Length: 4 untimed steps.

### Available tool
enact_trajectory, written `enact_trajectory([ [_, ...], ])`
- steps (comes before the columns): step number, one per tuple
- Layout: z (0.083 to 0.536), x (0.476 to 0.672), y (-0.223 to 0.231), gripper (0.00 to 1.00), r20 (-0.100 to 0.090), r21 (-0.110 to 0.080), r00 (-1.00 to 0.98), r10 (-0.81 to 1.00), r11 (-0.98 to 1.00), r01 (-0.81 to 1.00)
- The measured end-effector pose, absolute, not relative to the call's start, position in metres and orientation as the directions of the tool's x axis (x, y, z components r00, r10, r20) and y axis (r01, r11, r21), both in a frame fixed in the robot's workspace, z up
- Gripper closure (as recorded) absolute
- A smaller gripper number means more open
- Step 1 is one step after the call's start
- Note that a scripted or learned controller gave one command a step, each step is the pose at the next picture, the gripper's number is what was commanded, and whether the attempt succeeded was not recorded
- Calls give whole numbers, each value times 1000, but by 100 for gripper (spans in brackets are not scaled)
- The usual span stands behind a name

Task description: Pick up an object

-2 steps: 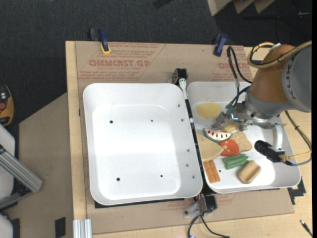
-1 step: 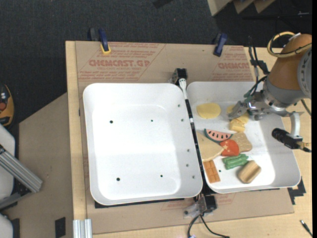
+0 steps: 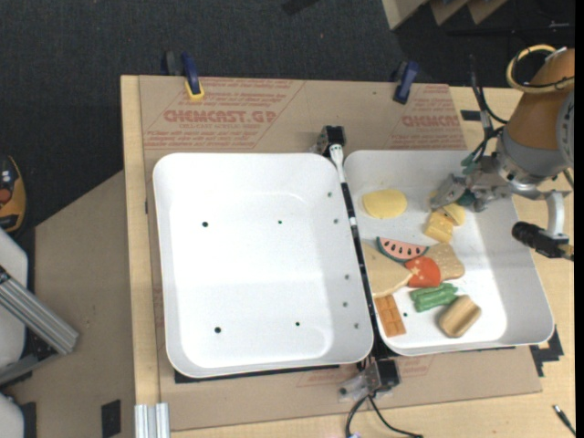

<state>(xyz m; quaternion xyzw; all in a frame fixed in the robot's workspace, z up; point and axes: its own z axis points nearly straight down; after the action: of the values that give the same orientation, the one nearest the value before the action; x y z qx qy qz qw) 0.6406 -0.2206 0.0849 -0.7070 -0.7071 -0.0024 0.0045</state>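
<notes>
My gripper (image 3: 453, 196) hangs over the upper middle of the right bin (image 3: 525, 286), just above a yellow cheese wedge (image 3: 443, 224). Left of it lies a pale yellow oval piece (image 3: 385, 203). Lower down sit a watermelon slice (image 3: 401, 247), a red tomato-like piece (image 3: 424, 271) on a tan slice (image 3: 448, 261), a green pepper (image 3: 432, 297), a tan bread roll (image 3: 458, 316) and an orange strip (image 3: 391, 315). Nothing is visibly between the fingers.
The left bin (image 3: 251, 263) lies beside the right one, their rims meeting at the middle. Blue clamps (image 3: 190, 73) (image 3: 405, 80) hold the cardboard base at the back edge. The grey arm with its orange band (image 3: 540, 121) comes in from the upper right.
</notes>
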Motion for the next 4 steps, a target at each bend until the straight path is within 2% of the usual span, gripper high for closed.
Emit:
enact_trajectory([
  [1, 100, 643, -222, 100, -2, 9, -2, 1000, 2, 1000],
  [2, 161, 658, -147, 100, 0, 9, -8, 1000, 8, 1000],
  [3, 187, 660, -69, 100, 0, 6, -8, 1000, 8, 1000],
  [4, 351, 669, -2, 100, 2, 23, -9, 1000, 9, 1000],
])
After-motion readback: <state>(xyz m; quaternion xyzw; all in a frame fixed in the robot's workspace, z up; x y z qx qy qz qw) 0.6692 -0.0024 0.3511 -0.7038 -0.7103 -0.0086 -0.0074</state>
